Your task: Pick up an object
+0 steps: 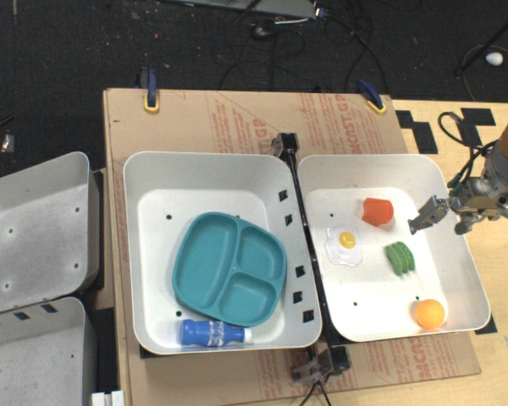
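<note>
The right bin point(457, 269) holds a red block point(378, 211), a toy fried egg point(345, 245), a green ridged piece point(400, 257) and an orange ball point(429, 313). My gripper point(446, 219) hangs over the bin's right wall, to the right of the red block and above the green piece. Its fingers are spread open with nothing between them. One dark fingertip point(423, 219) points toward the red block but stays apart from it.
The left bin point(152, 227) carries a teal divided plate point(229, 267) and a blue bottle point(212, 334) lying along its near wall. A black divider point(300, 227) runs between the bins. Clamps point(151, 91) and cables point(457, 129) sit at the bench's far edge.
</note>
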`<state>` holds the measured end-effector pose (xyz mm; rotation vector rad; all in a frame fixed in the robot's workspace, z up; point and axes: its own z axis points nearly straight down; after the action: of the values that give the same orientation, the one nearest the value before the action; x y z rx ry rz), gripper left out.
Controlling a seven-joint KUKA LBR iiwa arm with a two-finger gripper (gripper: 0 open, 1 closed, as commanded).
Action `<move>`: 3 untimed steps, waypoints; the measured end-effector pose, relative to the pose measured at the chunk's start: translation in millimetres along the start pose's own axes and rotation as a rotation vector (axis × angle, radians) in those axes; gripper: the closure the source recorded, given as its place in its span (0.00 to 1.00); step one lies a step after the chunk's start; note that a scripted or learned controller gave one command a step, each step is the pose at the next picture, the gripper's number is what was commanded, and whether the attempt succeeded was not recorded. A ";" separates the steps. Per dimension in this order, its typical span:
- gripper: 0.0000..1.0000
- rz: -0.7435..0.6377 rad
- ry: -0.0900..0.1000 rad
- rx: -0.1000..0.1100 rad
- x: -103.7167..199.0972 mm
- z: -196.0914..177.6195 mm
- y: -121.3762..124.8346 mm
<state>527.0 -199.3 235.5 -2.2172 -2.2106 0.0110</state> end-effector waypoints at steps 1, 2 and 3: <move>0.00 -0.004 -0.003 -0.012 0.6 -6.8 2.6; 0.00 -0.004 -0.001 -0.007 7.3 50.7 10.4; 0.00 -0.001 -0.001 -0.006 3.3 114.1 8.8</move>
<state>534.4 -195.7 121.3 -2.2194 -2.2158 0.0049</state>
